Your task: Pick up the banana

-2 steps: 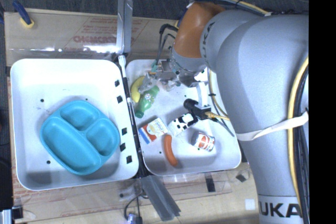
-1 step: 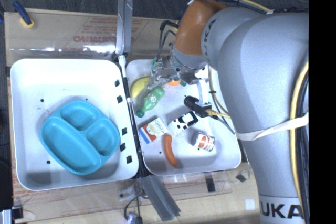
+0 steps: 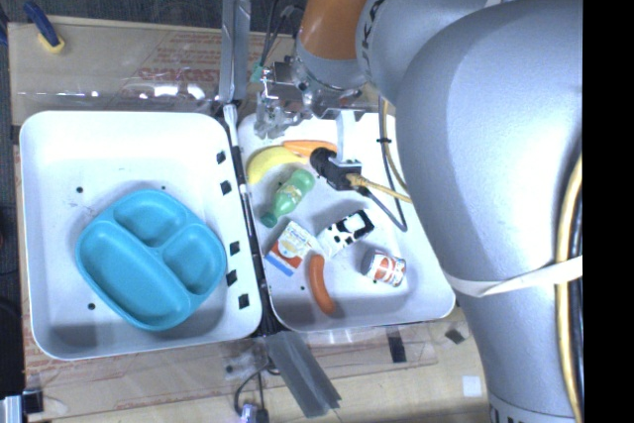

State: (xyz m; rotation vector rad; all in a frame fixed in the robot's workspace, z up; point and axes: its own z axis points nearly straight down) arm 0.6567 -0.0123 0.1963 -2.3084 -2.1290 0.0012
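The gripper hangs at the upper centre of the frame, just above the banana; its fingers' state I cannot tell.

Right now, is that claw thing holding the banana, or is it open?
Claw: cannot be told whether open or closed; it sits above the far end of the right bin, just beyond the banana, which lies in the bin.

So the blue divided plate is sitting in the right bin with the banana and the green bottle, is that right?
Not quite. The camera view shows the blue divided plate alone in the left bin. The banana and the green bottle lie in the right bin.
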